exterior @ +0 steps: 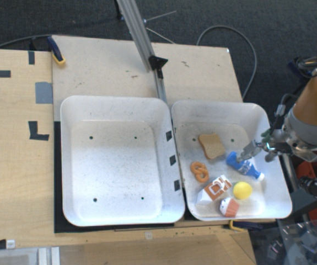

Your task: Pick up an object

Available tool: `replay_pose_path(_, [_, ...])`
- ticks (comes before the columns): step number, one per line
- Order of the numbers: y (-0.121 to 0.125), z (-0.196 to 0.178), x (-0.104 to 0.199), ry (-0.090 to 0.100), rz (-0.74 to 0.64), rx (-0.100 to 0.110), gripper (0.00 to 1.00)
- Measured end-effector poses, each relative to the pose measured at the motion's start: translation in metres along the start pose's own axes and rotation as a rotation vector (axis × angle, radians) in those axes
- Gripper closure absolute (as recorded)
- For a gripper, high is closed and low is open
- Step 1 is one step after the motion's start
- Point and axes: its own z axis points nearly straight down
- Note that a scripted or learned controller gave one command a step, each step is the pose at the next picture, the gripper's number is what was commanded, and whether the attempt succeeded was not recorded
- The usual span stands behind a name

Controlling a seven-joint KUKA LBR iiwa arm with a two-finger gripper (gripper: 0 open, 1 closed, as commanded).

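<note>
Right bin (pixel 257 115) holds bread slice (pixel 211 146), orange pretzel (pixel 199 171), small carton (pixel 218 187), yellow ball (pixel 242 190), cupcake (pixel 229 206), blue bottle (pixel 243 165). Gripper (pixel 256 150) sits over bottle's upper end, just beside it; jaw opening cannot tell. Left bin (pixel 114 106) alongside.

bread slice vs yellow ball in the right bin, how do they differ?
The bread slice is tan, flat and roughly square; the yellow ball is bright yellow and round. The bread slice lies toward the bin's far side, the yellow ball near its front edge. The bread slice looks wider. Both lie loose in the right bin.
</note>
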Motion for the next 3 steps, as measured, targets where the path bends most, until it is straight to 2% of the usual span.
replay_pose_path(1, [0.001,-0.002,0.000,-0.001,-0.002,-0.004,0.00])
replay_pose_path(3, [-0.009,0.110,-0.003,0.000,-0.001,0.000,0.00])
